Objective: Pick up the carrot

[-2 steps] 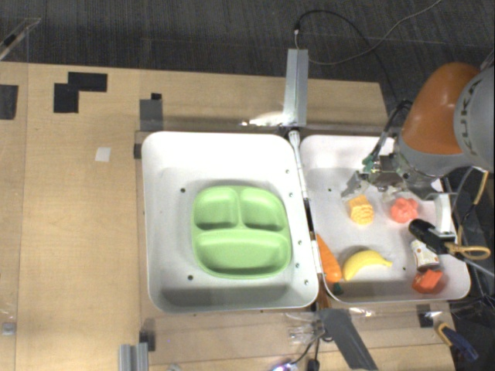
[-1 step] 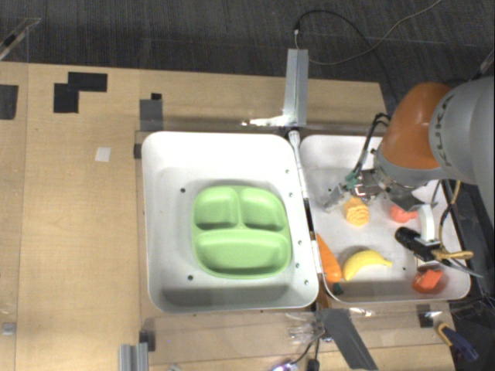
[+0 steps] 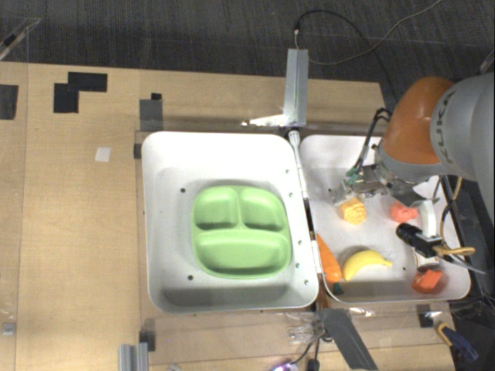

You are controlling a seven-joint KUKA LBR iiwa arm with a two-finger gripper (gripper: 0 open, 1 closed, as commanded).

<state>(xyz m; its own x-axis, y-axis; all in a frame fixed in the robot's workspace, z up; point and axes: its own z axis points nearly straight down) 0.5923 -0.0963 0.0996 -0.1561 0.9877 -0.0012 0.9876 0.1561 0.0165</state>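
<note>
The grey arm (image 3: 468, 122) comes in from the right, its big rounded body high in the frame. The orange band (image 3: 414, 126) sits just above the wrist, turned toward the camera. Below it the wrist dips down and to the left, and the claw (image 3: 362, 182) hangs low at the end of it, pointing left and slightly down. Dark cables trail along the wrist.

Light wooden bench (image 3: 69, 230) with two shallow white bins (image 3: 166, 230) (image 3: 325, 157) side by side.
</note>
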